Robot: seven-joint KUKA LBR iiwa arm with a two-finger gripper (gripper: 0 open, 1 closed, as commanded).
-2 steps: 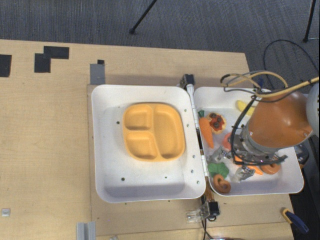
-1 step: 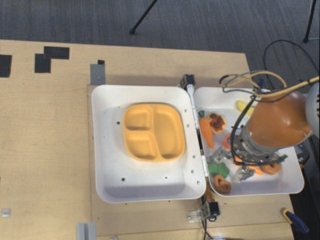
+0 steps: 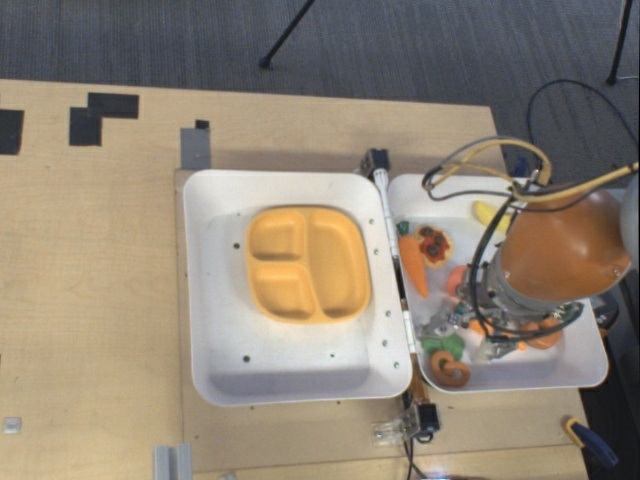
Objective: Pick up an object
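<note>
1. Small toys crowd the right bin [image 3: 590, 368] close around the end effector [image 3: 478, 330].
2. Well to its left, the left bin [image 3: 215, 368] offers open floor around a yellow divided plate [image 3: 305, 263].

A pale wooden bench [image 3: 90, 298] is seen, on which two shallow white bins are set side by side, touching: the left bin [image 3: 215, 368] and the right bin [image 3: 590, 363]. Black patches [image 3: 100, 116] are marked at its far left.
</note>
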